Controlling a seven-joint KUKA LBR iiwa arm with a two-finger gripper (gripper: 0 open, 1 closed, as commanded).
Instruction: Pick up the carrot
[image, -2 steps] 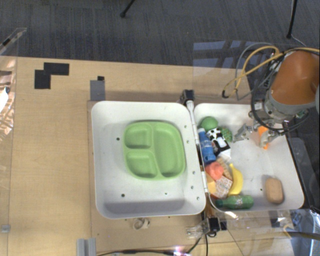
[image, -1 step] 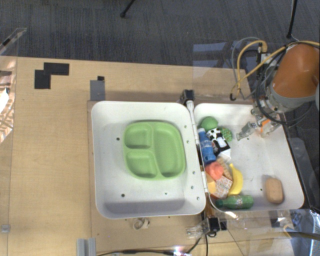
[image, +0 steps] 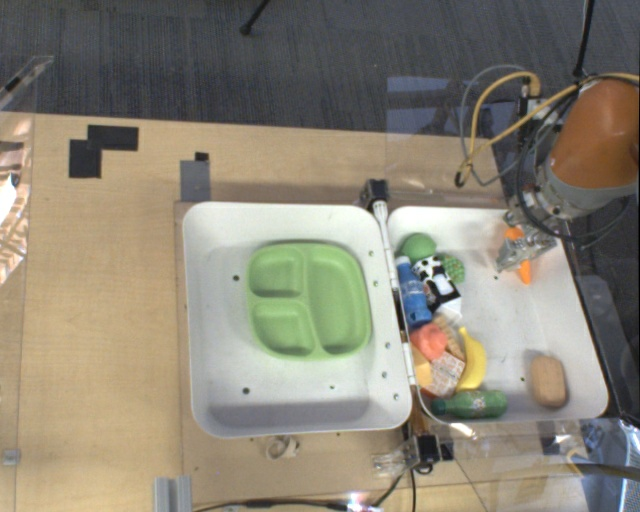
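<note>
A small orange carrot (image: 525, 271) shows at the far right of the right bin (image: 580, 300), near its back wall. My gripper (image: 519, 255) hangs from the orange wrist band directly over it, and its grey fingers are shut on the carrot. Orange pokes out above and below the fingers. Whether the carrot rests on the bin floor or hangs just above it cannot be told from this slant.
Piled along the right bin's left side are a green ball (image: 417, 245), a blue bottle (image: 410, 290), a banana (image: 474, 362) and a green cucumber (image: 470, 404). A brown potato (image: 547, 380) lies front right. The left bin (image: 215, 330) holds a green divided plate (image: 305, 300).
</note>
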